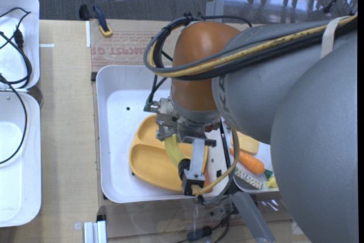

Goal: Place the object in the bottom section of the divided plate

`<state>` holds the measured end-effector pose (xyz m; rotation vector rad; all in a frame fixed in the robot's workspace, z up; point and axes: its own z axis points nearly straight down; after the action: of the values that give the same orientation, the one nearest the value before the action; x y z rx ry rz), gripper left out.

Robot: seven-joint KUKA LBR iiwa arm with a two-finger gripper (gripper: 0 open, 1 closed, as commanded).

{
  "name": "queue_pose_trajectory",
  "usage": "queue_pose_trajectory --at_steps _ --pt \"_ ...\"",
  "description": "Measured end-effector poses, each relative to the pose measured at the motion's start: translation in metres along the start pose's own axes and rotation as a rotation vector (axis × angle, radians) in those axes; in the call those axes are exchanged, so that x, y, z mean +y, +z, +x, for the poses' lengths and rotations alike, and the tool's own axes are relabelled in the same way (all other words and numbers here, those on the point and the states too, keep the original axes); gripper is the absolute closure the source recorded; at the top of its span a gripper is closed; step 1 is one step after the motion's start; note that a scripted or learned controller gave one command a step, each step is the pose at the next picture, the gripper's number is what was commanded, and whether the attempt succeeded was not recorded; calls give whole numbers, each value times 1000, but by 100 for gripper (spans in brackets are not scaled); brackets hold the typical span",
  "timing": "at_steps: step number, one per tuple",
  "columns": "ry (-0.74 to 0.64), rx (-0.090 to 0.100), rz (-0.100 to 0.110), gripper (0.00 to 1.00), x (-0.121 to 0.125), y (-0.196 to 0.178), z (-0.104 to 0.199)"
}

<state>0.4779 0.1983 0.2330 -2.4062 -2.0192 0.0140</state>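
At the far left a white bin (33,8) is seen, with black cables (17,60) looped across its floor, and beside it a strip of bare wooden counter (62,94) is shown. Further back, a flat sheet of brown cardboard (125,42) is laid on the counter, and a small tool with a blue and yellow handle (102,23) is rested at its left corner. The second white bin (114,122) is set just right of the wooden strip, and a yellow divided plate (145,165) is lain in its near half, tilted towards the left wall. A curved yellow-green object (172,151) is found over the plate, close to the ridge between the sections, with its upper end hidden under the wrist; which section it is resting in cannot be told. The gripper (192,179) is held low over the plate's right edge, just beside that object, and whether it is spread or pressed together cannot be told. To the right, an orange carrot (250,162) is lain in the bin, partly covered. The orange band (199,65) and the grey arm (284,99) are spread across the right side
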Motion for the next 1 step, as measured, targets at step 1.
queue_pose_trajectory --at_steps 1 --pt "12 -1 2 100 6 9 -36"
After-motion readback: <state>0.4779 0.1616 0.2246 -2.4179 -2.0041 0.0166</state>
